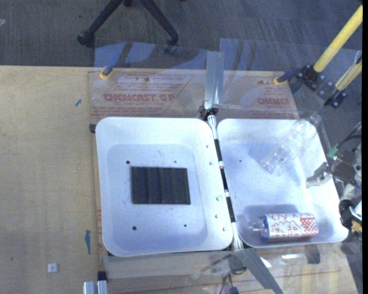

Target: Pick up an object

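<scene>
A pale wooden bench top (40, 172) fills the left and lower parts of the view, its surface plain apart from a few small blue marks (87, 241) near the left side. Beyond its far edge lies a dark grey carpeted floor (247, 20), on which the black legs of a chair base or stand (129, 17) spread out at upper left. A clear plastic sheet with red lettering (138, 96) lies on the bench at the far side, held by yellow-handled clamps (106, 72). At upper right a yellow pole (342, 37) slants across the floor. The light is even and soft, with faint shadows.
</scene>
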Available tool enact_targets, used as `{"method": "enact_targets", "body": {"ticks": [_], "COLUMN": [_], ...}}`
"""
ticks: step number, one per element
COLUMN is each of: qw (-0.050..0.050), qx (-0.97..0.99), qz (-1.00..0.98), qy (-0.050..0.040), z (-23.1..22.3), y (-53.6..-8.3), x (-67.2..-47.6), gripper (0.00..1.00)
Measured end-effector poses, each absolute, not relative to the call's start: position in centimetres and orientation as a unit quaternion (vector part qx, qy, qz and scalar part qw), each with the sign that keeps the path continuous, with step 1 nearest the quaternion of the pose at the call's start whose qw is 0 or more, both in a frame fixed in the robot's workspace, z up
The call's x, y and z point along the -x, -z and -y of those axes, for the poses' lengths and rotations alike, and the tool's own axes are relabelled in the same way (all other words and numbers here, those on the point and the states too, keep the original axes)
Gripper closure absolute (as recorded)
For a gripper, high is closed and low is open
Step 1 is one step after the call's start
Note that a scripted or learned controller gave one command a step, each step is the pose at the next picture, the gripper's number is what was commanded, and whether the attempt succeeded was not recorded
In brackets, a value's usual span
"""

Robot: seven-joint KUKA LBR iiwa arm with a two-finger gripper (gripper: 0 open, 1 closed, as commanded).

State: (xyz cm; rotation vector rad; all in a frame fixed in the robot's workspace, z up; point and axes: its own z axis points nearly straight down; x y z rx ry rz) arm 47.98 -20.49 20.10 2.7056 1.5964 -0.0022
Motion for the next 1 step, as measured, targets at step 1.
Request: {"method": "enact_targets", "body": {"ticks": [1], "qw": [-0.002], "qx": [-0.946], "qz": [-0.324], "qy": [0.0021], "z": [15.60], "y": [-17.54], "x": [-47.90], "gripper": [0.00]}}
